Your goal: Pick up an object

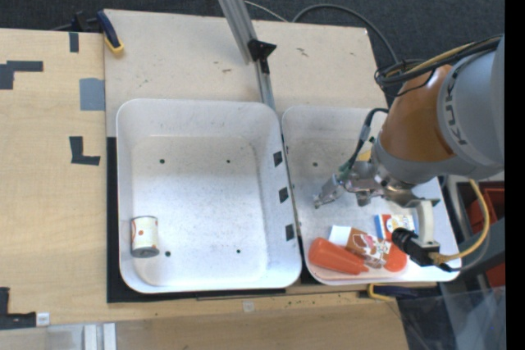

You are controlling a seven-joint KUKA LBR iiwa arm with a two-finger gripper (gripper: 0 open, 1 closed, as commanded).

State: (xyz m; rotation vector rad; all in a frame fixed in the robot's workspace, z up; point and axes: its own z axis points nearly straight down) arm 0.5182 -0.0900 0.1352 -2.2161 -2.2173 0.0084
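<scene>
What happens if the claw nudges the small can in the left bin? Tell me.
The can looks short and round, lying tilted, so it would probably roll. It seems small, likely light, and may skid across the smooth left bin floor.

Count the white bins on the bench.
2. The left bin sits near the view's middle, holding a small can; the right bin adjoins it, partly covered by the arm.

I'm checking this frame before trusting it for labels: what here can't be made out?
- Gripper: too small and blurred in the camera view to tell open from shut.
- Far side of the right bin: covered by the arm.
- Pile beside the orange object: pieces overlap, too small to identify.
- Small cylinder: label unreadable.
</scene>
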